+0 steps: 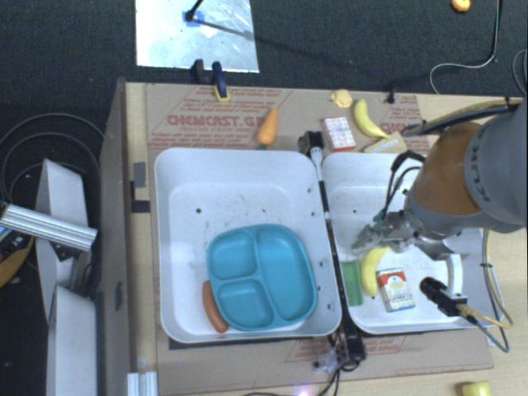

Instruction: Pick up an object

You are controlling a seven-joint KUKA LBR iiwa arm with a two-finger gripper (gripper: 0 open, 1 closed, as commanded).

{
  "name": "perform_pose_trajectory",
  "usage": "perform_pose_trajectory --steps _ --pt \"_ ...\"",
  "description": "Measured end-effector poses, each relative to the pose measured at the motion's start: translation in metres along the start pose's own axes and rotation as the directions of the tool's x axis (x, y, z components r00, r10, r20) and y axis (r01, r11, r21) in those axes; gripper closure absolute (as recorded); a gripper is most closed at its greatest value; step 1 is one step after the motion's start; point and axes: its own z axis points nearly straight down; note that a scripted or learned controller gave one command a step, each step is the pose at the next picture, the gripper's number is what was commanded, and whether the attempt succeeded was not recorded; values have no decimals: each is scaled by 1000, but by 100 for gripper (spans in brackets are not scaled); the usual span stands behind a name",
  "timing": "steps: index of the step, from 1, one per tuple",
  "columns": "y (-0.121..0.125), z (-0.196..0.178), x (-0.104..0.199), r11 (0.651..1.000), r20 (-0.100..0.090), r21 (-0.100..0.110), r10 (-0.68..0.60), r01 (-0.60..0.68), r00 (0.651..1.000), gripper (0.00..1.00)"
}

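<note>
In the right bin, near its front left corner, lie a small yellow banana, a green stick-shaped piece and a small white and red box. My gripper hangs over that bin just behind the banana, close to its upper end. The grey arm with the orange band covers the right part of the bin. The left bin holds a blue divided plate and a brown sausage at the plate's front left.
On the cardboard behind the bins lie a carrot, a small box, a second banana and a pale yellow scrap. A blue clamp sits at the back edge. Black cables trail at the right bin's front right.
</note>
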Motion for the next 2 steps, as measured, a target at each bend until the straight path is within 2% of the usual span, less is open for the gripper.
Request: perform_pose_trajectory --steps 1,2 --pt "-27 -2 -2 1000 1 0 5 -5 1000 0" --pt "66 -4 -14 1000 4 -13 0 1 1000 0"
